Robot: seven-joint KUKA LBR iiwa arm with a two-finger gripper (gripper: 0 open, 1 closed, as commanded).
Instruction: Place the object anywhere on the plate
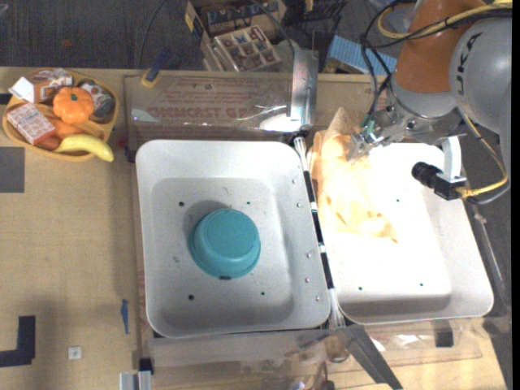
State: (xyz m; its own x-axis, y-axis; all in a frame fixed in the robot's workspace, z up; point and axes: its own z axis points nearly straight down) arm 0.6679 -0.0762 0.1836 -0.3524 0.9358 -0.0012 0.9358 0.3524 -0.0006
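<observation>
A round teal plate (226,243) lies in the middle of the left bin (162,177). In the right bin (422,250) a pale orange, washed-out object (341,177) spreads along the bin's left wall, from the top left corner toward the middle. Glare hides its outline. My gripper (367,136) hangs below the orange band of the arm (435,39), right at the object's upper right edge. The view does not show whether it has hold of the object.
A wooden bowl of toy food, with a banana (85,145) and a small pumpkin (73,104), sits at the bench's far left. A clear plastic sheet (219,104) lies behind the left bin. A black cable connector (435,179) hangs over the right bin.
</observation>
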